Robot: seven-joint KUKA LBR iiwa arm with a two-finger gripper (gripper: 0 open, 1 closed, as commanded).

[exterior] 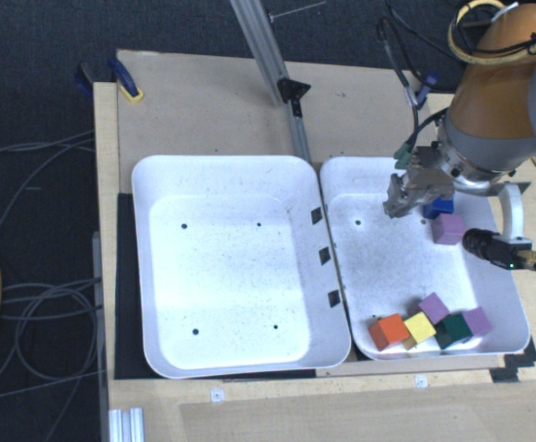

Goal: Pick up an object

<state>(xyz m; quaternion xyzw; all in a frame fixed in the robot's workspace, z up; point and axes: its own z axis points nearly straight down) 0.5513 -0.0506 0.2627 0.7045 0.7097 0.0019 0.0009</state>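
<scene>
Pincer (pixel 399 201), grip unclear, hovers near blue block (pixel 438 208) and lilac block (pixel 448 229)

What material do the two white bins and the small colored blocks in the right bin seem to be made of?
White bins: probably molded plastic, slightly glossy, with rounded rims and soft reflections. Colored blocks: possibly painted wood or foam, with matte, even color and crisp edges; the view leaves this open.

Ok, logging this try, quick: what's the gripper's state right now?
Gripper: cannot be told from this view; it sits over the right bin, with no block seen in it.
</scene>
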